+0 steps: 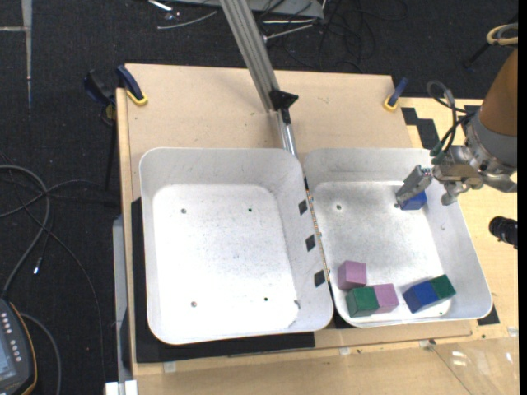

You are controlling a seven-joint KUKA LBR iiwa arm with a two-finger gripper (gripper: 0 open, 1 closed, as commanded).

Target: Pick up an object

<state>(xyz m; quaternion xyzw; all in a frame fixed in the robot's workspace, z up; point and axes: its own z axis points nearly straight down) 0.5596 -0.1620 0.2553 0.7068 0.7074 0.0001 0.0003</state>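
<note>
My gripper hangs over the far right part of the right bin, its two fingers spread apart and open. A small blue block lies just under the tip of the left finger, partly hidden by it and not between the two fingers. Near the bin's front edge sit a pink block, a green block, a second pink block, a blue block and a dark green block.
The left bin stands beside the right one, their walls touching in the middle. A slanted metal pole rises from the bench behind the bins. Clamps grip the board's back corners.
</note>
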